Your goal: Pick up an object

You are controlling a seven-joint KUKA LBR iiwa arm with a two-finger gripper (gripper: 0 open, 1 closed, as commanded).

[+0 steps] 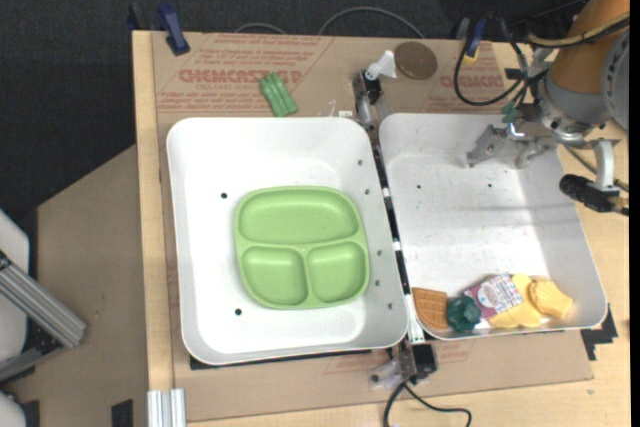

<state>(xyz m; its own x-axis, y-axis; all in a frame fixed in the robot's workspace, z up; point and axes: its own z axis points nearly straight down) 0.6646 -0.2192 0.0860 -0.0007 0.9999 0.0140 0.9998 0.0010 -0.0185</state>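
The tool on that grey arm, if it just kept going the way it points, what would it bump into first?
The tool seems to point left and down, so probably the bare floor of the right white bin. Depth is hard to judge here.

Bench, cardboard-topped, red print. Directly on it: two white bins side by side, green clip, brown disc.

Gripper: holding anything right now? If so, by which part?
Nothing held. The gripper hangs over the far end of the right bin, nothing between its fingers; the toy food pile lies at the near end, untouched.
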